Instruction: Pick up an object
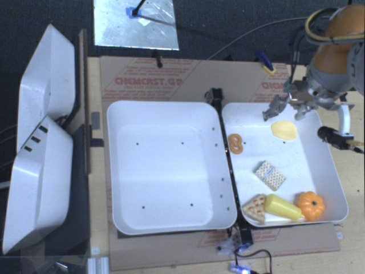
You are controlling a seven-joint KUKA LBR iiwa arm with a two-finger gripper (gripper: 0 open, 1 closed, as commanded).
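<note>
Six objects sit in your right bin (328, 170); gripper (283, 111), fingers spread and empty, hovers at the far edge, the pale yellow disc (283, 131) just below it, nearest.

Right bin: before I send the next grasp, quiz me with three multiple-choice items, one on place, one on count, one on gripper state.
1. Where does the pretzel lie?
A. by the divider between the bins
B. at the right bin's far right wall
C. in the left bin

2. How many items lie in the right bin?
A. three
B. six
C. nine

3. How is the gripper?
A. shut on the pumpkin
B. open, holding nothing
C. shut on the pretzel

Key: 1 A, it sits near the bin's left wall. 2 B, pretzel, pale yellow disc, patterned block, pizza slice, yellow piece, pumpkin. 3 B, its fingers are spread above the disc.
</note>
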